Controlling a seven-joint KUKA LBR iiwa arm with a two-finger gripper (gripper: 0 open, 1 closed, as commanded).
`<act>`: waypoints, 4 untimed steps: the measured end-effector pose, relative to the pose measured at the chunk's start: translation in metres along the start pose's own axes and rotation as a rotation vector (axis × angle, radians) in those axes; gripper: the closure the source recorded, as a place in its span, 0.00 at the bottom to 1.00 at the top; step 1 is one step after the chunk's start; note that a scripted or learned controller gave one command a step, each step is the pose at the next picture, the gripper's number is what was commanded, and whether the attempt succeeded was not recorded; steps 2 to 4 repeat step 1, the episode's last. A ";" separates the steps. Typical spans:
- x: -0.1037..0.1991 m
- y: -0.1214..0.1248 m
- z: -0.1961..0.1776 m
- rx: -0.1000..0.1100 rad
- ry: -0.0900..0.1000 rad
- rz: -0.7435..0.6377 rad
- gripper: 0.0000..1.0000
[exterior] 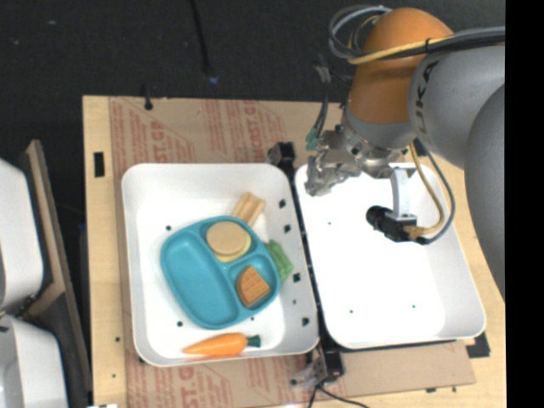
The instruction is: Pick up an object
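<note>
While the gripper (327,175) hung over the near-left corner of the right bin (442,313), just beside the shared wall, you could not tell its state from above. Every candidate lay to its left and toward the camera, in the left bin (144,202). A blue tray (200,283) held a round cracker (229,239) and a brown toast piece (252,286). A tan block (248,207) touched the tray's far edge. A carrot (221,344) lay along the near wall, long axis left-right. You would have judged the tan block nearest.
</note>
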State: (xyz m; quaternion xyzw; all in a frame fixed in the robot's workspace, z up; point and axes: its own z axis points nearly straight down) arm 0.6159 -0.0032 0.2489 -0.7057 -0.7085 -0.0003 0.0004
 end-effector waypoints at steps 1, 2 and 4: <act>0.058 -0.005 0.010 0.000 0.000 0.000 1.00; 0.058 -0.005 0.010 0.000 0.000 0.000 1.00; 0.058 -0.005 0.010 0.000 0.000 0.000 1.00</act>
